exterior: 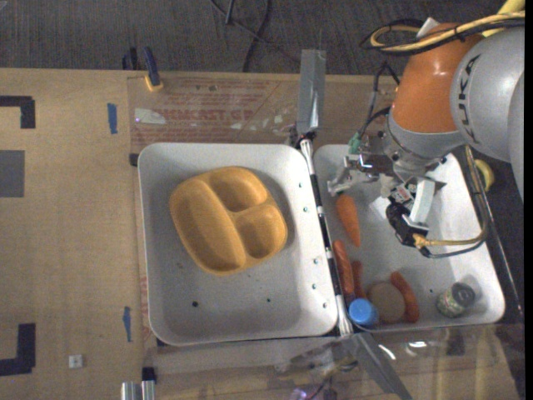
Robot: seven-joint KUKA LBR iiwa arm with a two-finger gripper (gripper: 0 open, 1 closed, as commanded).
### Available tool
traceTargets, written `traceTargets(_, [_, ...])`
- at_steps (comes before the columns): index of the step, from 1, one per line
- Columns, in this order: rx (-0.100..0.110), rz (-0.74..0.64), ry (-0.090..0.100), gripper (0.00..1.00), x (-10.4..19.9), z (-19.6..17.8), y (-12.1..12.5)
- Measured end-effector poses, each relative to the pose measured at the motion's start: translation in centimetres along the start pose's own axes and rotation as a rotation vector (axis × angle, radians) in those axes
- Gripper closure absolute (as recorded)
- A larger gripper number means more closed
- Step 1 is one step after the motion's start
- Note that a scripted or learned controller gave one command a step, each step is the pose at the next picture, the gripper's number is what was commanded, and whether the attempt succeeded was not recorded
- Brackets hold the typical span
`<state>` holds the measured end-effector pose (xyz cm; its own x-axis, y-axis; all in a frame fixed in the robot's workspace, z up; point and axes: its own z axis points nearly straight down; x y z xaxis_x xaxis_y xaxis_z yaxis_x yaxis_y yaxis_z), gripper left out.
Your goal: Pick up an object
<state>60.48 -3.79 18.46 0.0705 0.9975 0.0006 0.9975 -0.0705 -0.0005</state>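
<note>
My gripper (354, 172) hangs over the upper left part of the right bin (475, 248), under the orange wrist band. Just below it an orange carrot (348, 220) lies lengthwise near the bin's left wall, apart from the gripper. Further down that wall lie a red-orange sausage (341, 265) and a shorter red piece (357, 275). Along the bin's front edge sit a blue cap (362, 312), a brown round disc (386, 302), another red sausage (405, 295) and a small grey jar (456, 300). I see nothing held in the gripper.
The left bin (166, 307) holds a yellow divided plate (228, 218) in its upper middle. A yellow thing (483, 176) peeks out at the right bin's right wall. The wall between the bins runs just left of the carrot.
</note>
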Motion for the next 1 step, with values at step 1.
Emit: traceTargets(1, [0.001,-0.088,0.0,0.0,-4.48,0.01,-6.45])
